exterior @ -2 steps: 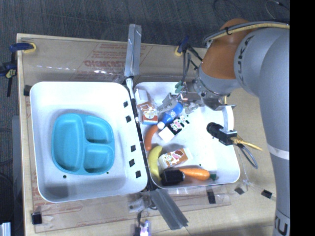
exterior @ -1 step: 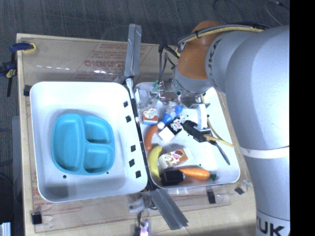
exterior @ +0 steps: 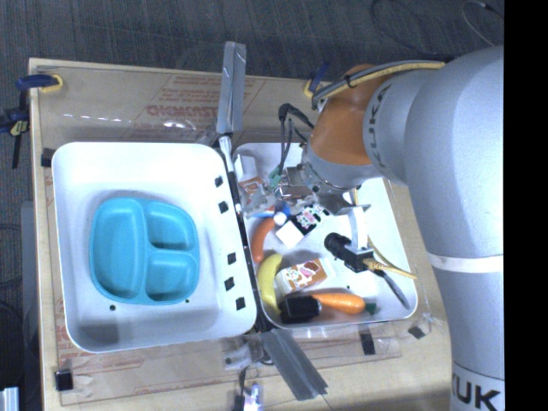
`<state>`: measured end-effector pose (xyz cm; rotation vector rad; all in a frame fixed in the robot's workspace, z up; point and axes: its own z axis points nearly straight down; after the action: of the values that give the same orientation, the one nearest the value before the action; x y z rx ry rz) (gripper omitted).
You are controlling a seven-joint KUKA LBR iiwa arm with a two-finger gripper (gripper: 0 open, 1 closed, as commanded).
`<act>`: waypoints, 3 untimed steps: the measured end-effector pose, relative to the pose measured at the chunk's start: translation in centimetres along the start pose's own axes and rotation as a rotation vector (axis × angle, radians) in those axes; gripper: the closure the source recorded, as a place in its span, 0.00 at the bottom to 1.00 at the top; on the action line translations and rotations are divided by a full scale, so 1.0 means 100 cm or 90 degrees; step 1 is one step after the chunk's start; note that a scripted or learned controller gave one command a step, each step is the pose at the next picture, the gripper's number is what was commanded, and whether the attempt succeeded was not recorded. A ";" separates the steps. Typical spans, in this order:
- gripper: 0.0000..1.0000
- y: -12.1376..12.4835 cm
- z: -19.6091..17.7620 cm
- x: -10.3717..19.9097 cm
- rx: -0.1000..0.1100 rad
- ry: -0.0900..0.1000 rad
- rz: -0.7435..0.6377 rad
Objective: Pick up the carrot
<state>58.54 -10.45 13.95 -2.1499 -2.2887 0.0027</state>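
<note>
The carrot (exterior: 341, 301), orange with a green stub at its right end, lies along the front wall of the right bin (exterior: 402, 302). My gripper (exterior: 289, 211) hangs over the back-left part of that bin, well behind the carrot, above a small clutter of items. Nothing of the carrot is near it. The arm's orange band and grey body cover the bin's back right.
A black block (exterior: 300, 307) touches the carrot's left end, with a small printed carton (exterior: 302, 275) just behind. A yellow banana (exterior: 268, 281) and an orange oblong thing (exterior: 259, 239) lie by the bin's left wall. The left bin (exterior: 77, 315) holds a blue divided plate (exterior: 145, 248).
</note>
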 end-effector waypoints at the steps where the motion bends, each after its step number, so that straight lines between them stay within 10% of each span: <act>1: 0.00 0.039 0.039 -0.048 -0.011 -0.002 0.022; 2: 1.00 0.038 0.032 -0.047 -0.006 0.000 0.020; 3: 1.00 0.037 -0.034 -0.109 -0.001 0.000 -0.052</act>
<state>62.92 -21.09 17.33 -2.0550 -2.3763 0.0011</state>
